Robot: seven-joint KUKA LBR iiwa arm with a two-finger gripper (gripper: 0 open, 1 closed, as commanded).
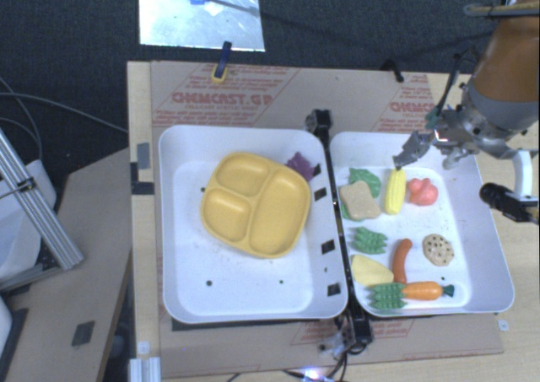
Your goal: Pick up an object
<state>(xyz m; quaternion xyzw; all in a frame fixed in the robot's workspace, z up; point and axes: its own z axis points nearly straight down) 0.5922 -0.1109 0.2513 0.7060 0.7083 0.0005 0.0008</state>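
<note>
My gripper [432, 157] hangs over the far end of the right bin [481, 228], open, with nothing between its fingers. Just below it lie a yellow corn cob [394, 191] and a red fruit [422, 192]. To their left are a green leaf [364, 178] and a slice of bread [360, 201]. Nearer the front lie a green pea pod [369, 241], a brown sausage [401, 260], a cookie [437, 249], a yellow wedge [371, 271], a carrot [422, 291] and a green vegetable piece [386, 296].
The left bin [181, 271] holds a yellow divided plate [256, 203] and a small purple item [299, 164] at its far right corner. A black divider [331, 203] runs between the bins. A black part [506, 200] of the arm overhangs the right bin's right rim.
</note>
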